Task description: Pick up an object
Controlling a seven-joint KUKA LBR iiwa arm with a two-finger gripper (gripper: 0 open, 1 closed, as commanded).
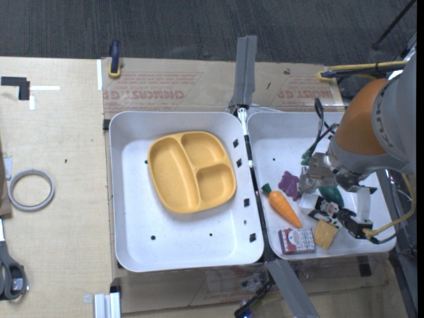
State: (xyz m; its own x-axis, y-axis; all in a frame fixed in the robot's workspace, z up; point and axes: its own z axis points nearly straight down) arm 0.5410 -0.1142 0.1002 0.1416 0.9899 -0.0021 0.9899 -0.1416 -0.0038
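Landmark: right bin (265, 128).

Nearest front rim of right bin: small red box (296, 241), tan block (325, 234) touching its right side. Just behind these: orange toy carrot (284, 207), green tip toward divider. Purple piece (289, 183) seen behind carrot.

End effector (311, 181) lowered into right bin, just right of purple piece; open or clenched cannot be told. Teal item (330, 194) partly hidden under wrist.

Left of right bin: left bin (126, 230), yellow divided plate (192, 171) at centre.

Farther left on worktop (53, 111): grey tape ring (30, 189).
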